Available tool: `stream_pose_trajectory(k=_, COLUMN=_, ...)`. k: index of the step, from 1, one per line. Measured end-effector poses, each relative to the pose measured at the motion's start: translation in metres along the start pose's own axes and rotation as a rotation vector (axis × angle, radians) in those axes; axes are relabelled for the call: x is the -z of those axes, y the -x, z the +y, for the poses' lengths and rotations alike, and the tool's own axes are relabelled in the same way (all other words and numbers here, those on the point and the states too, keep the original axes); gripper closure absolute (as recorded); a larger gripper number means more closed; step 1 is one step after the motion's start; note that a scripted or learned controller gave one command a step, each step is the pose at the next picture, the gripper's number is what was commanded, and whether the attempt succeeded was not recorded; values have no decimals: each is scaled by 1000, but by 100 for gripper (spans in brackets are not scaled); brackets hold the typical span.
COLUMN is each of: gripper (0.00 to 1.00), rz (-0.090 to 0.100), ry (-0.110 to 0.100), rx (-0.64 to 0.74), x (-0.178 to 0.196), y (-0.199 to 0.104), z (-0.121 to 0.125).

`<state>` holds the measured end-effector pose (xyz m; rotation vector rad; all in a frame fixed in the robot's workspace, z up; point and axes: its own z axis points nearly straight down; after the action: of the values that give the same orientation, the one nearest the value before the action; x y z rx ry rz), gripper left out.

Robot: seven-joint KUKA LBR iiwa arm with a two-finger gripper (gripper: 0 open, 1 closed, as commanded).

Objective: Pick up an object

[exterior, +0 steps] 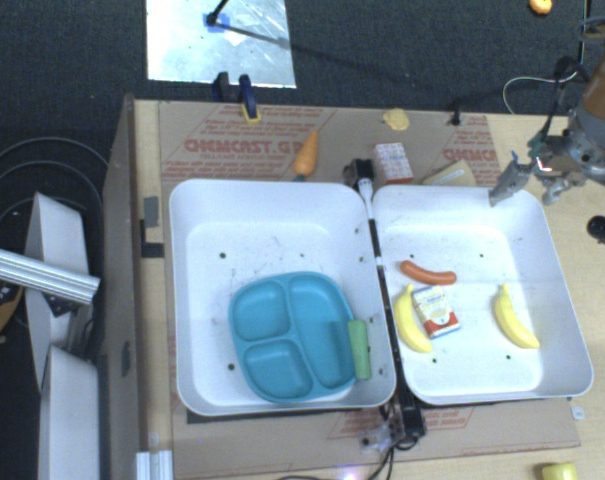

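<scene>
My claw (530, 180) hangs over the right bin's (552, 268) far corner, fingers spread apart with nothing between them. Below and to its left in that bin lie a sausage (428, 274), a banana (410, 319) touching a small red-and-white carton (438, 319) (print too small to read), and a second banana (514, 317). Farther left, the bench board (252, 146) reads "CHEMCAST GP".

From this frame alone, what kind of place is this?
Likely a robot-manipulation lab bench, not a kitchen: two white bins of toy food such as a banana and a sausage, and the arm's tool above them.
</scene>
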<state>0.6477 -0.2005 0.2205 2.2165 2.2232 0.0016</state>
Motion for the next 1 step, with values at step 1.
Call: stream_pose_trajectory(k=1, gripper=0, rz=2, ry=-7, rx=-3, x=-72, y=6, z=-46)
